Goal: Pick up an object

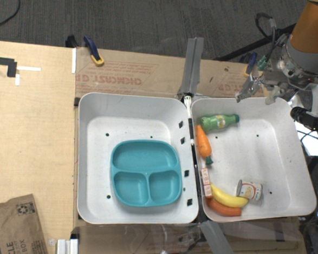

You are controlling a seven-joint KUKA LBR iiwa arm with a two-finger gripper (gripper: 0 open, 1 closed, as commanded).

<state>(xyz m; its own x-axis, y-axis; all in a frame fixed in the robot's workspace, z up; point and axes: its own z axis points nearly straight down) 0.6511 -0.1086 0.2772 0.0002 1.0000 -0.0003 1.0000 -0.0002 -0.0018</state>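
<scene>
Nearest you: yellow plastic banana (228,197) atop an orange sausage-shaped toy (224,208), jammed against the right white bin's (283,208) near-left wall. Pincer (259,93) hovers at the far rim, seemingly open, empty. Wall crowding could block your grasp.

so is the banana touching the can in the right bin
Apart. The camera view shows a strip of white bin floor between the banana and the can.
</scene>
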